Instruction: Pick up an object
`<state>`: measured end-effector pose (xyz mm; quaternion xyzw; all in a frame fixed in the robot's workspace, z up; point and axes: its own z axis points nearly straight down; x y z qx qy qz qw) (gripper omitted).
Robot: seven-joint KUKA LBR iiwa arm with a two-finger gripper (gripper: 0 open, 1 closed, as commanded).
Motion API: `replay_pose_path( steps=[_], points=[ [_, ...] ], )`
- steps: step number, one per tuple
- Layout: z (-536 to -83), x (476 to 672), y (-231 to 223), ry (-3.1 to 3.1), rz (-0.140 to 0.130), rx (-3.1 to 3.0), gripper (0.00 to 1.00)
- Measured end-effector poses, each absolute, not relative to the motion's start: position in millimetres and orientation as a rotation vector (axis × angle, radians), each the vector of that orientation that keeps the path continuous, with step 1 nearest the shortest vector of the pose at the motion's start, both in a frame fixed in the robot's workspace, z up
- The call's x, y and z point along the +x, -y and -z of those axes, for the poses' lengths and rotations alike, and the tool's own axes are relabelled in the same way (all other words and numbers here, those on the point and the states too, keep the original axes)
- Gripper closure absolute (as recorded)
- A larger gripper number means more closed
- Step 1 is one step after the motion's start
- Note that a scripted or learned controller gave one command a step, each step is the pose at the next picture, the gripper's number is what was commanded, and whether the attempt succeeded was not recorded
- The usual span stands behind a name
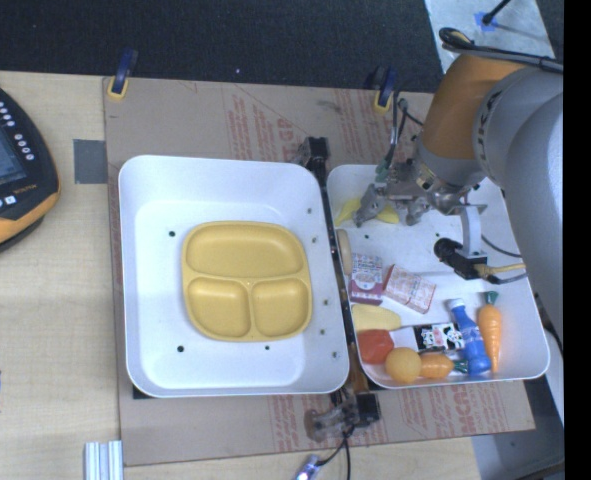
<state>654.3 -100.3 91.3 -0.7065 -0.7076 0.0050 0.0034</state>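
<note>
Below the tool, low over the right bin's far corner, lies a yellow piece; jaw state unreadable, presumably descending to grasp.

We noted two bins side by side on the bench: the left bin held a divided tray near its middle. The right bin held the clutter; two small packets lay just right of the shared wall, a bottle and a carrot lay side by side toward the near right corner, and round toy fruits sat along the near edge. The gripper hung over the bin's far end. A handheld pendant lay well left of both bins.
</note>
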Motion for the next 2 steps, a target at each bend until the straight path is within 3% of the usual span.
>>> replay_pose_path(
  steps=[2],
  points=[
    [-91.3, 654.2, 99.2, 2.218, -0.017, -2.215, 0.00]
  ],
)
